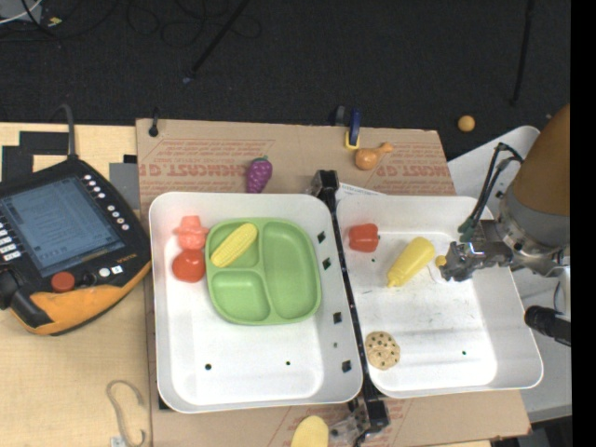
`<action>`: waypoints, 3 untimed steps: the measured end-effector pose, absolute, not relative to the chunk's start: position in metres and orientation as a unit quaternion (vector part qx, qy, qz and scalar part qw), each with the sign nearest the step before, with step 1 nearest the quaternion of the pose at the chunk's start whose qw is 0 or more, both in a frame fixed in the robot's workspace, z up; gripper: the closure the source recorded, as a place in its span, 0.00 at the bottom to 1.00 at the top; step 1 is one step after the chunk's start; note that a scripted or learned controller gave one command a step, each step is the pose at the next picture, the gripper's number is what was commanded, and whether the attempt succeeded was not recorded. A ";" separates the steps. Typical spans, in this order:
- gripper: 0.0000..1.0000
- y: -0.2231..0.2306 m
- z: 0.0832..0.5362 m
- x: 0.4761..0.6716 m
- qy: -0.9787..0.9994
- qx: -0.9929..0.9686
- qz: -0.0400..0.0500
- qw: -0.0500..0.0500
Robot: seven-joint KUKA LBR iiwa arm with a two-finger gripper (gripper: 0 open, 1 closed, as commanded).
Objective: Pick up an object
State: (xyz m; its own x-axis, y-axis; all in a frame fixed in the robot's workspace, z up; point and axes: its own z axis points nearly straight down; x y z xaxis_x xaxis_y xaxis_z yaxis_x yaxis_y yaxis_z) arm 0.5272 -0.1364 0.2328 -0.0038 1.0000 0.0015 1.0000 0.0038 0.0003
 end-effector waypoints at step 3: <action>1.00 -0.014 0.240 0.607 -0.708 -0.706 -0.001 0.000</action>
